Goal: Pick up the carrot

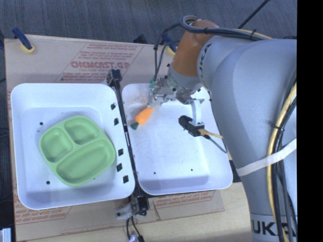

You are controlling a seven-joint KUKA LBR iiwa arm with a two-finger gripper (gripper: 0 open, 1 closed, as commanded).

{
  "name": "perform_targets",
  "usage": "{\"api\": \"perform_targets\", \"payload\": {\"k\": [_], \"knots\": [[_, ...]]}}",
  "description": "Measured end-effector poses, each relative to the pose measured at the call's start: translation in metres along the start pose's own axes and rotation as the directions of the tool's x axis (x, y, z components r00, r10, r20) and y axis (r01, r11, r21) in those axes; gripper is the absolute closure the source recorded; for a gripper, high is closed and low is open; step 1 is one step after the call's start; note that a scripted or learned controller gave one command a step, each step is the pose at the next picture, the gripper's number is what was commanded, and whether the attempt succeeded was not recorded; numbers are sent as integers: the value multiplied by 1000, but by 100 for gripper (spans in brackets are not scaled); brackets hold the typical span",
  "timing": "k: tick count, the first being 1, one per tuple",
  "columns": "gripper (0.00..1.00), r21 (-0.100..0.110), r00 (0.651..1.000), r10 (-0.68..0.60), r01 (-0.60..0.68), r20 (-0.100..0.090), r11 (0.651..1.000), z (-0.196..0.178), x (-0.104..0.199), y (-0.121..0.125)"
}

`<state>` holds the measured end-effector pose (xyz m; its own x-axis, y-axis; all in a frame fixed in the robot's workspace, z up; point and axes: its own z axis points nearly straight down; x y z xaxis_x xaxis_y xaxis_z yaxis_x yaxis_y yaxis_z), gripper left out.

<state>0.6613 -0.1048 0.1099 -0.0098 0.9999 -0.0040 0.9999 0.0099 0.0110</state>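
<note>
The carrot lies in the right bin, near its left wall and toward the far-left corner, orange body slanting up to the right with its green end low, close to the wall. I judge it rests flat on the bin floor; nothing shows it lifted.

The gripper hangs just beyond the carrot's upper end, over the far-left part of the same bin. It looks close to the carrot, perhaps touching its tip, but I see no carrot between the fingers, so I do not count it as held. Whether the fingers are spread or pressed together I cannot tell; the wrist hardware hides them. The arm reaches in from the right and covers the bin's far-right corner, its orange band sitting right above the wrist. That placement fits an approach to the carrot from its thick end.

A small black part on a cable hangs off the wrist, over the middle of the bin floor, to the carrot's right. The left wall is my worry: the carrot sits close enough that a finger on that side has little room.

The left bin holds a green divided plate, well apart from the work. A blue clamp grips the bench's far-left corner.
</note>
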Motion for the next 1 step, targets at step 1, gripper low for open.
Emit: {"api": "perform_targets", "payload": {"k": [1], "knots": [[100,14,1000,5,-5,-4,1000,-51,-7,-60]]}}
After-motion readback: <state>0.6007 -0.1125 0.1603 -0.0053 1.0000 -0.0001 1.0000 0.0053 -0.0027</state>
